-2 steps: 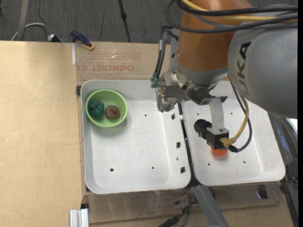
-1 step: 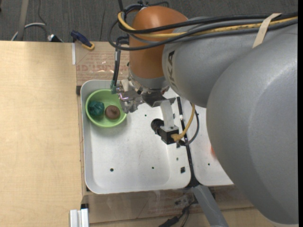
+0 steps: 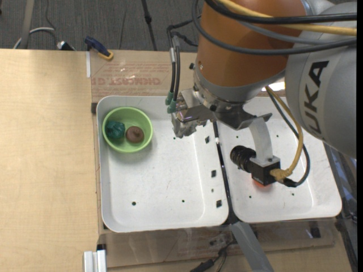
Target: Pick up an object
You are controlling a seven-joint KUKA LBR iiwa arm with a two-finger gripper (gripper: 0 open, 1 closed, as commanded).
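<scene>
Grey carpet with loose cables runs beyond the far edge of the desk [image 3: 45,152], whose pale wood fills the left side. On that far edge sits a blue clamp with a yellow tip [image 3: 99,47], next to a brown board [image 3: 130,75] that lies under the bins.

We see the left bin [image 3: 159,203] next, shallow and white, with a few small dark marks on its floor. In its far left corner stands a green bowl [image 3: 129,115], upright. Two small things lie inside it, side by side and close together: a teal object [image 3: 115,130] on the left and a brown ball [image 3: 134,134] on the right. The bowl's wall rings them both.

To their right, the pincer [image 3: 182,123] hangs over the far right part of the same bin, close to its right edge. It is near the bowl but apart from it, with bare white bin floor between them. We cannot tell whether the pincer is open or closed, and we see nothing held in it.

Past the seam lies the right bin [image 3: 283,208]. Near its middle a small red-orange thing [image 3: 258,181] peeks out, mostly hidden, so we cannot say what it is. Above it all looms the arm [image 3: 249,33], orange and grey, covering the far edges of both bins.
</scene>
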